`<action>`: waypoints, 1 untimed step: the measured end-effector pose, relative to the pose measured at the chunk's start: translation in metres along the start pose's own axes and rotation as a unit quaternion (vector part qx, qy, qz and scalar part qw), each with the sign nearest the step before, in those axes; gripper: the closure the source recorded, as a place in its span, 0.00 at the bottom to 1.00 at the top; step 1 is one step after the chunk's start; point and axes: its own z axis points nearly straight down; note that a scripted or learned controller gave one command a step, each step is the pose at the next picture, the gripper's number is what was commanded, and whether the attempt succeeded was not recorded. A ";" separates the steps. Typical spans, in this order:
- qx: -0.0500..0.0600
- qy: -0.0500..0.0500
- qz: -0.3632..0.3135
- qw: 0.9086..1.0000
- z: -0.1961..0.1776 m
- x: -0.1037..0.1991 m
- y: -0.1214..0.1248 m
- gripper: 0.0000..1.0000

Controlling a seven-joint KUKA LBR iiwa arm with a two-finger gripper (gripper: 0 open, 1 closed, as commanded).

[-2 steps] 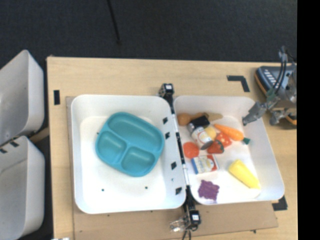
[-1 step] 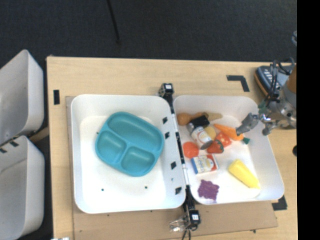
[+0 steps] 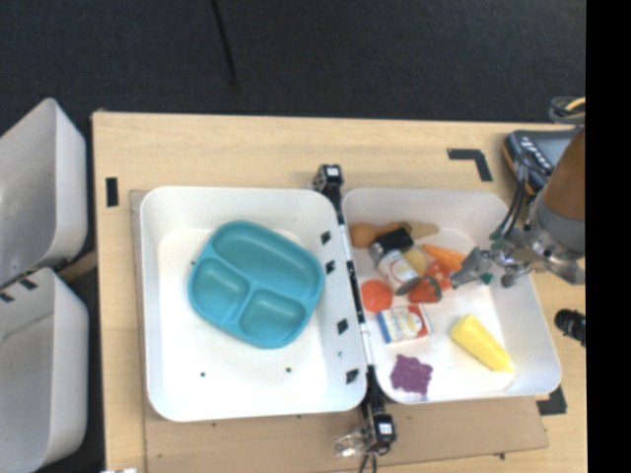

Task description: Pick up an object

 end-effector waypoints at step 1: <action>0.000 0.000 0.000 1.000 0.057 0.005 -0.008 0.00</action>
